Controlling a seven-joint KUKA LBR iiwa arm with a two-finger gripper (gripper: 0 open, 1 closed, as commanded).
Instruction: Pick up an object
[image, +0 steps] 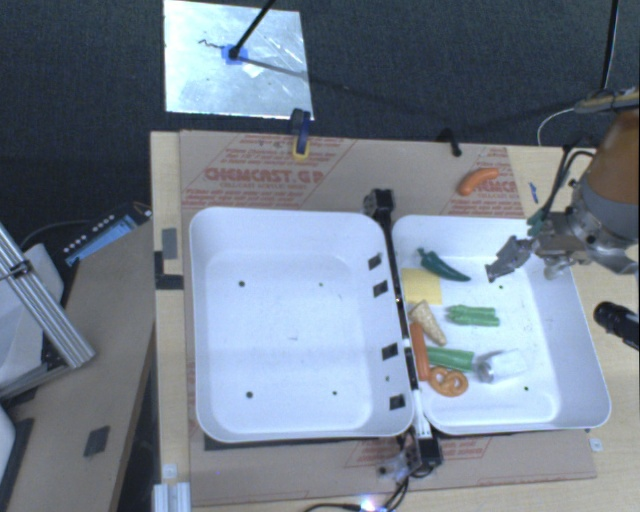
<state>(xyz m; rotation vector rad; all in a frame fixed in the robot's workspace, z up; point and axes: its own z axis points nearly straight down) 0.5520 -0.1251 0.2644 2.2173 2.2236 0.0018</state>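
From my feed I take the right bin (575, 330) as my landmark. The arm (610, 195) comes in over its far right corner, and the tool (512, 258) hangs above the bin's upper right area, over bare white floor, with nothing between its fingers; whether those fingers are spread or closed I cannot tell from this angle.

The pickable things all sit in the left half of that bin. Nearest the tool is a dark green pepper (441, 265), toward the bin's far left. Just below it lies a yellow square block (421, 287), hard against the bin's left wall. Toward the bin's middle rests a green bean pod (471, 316). Below the block are a pale corn cob (429, 323), an orange carrot (419, 352) along the left wall, and a green vegetable (449, 357) beside it. A pretzel-like ring (449, 382) sits near the bin's front left, and a whitish, semi-clear piece (500, 364) (hard to identify) lies right of it.

Outside the bin, beyond its far edge on the counter (170, 300), lies an orange sausage shape (478, 181).
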